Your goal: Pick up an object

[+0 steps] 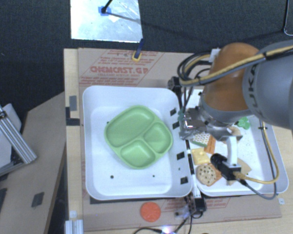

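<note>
I read the gripper point(199, 128) low over the right bin point(254, 152), above a round speckled tan cracker point(206, 174), a yellow wedge point(200, 156) and an orange strip point(210, 144). Whether it is spread or closed I cannot tell.

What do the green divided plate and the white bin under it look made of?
Green divided plate: likely moulded plastic, satin; uniform colour, soft rounded compartment ridges. White bin: probably thin formed plastic, smooth, slight sheen; rounded corners, raised rim.
</note>
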Action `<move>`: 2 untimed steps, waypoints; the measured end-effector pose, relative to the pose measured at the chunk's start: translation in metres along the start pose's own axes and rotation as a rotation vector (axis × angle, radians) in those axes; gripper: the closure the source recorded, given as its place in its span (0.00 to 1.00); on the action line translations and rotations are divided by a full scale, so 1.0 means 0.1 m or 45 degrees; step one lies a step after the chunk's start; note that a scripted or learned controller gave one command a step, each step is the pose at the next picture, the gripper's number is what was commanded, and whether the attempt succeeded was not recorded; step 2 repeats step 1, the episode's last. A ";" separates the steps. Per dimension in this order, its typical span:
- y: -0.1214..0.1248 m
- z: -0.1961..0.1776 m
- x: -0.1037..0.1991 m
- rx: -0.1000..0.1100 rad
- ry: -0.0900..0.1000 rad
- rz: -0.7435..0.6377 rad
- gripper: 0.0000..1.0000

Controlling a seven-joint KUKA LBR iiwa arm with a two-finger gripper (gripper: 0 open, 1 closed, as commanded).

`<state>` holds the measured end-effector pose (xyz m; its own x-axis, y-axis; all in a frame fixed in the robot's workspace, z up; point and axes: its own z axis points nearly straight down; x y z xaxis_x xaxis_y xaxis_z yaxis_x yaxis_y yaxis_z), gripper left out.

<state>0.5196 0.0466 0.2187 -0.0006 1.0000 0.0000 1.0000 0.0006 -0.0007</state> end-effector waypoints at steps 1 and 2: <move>0.11 0.03 0.05 -0.003 0.001 -0.005 1.00; 0.11 0.03 0.05 -0.003 0.001 -0.005 1.00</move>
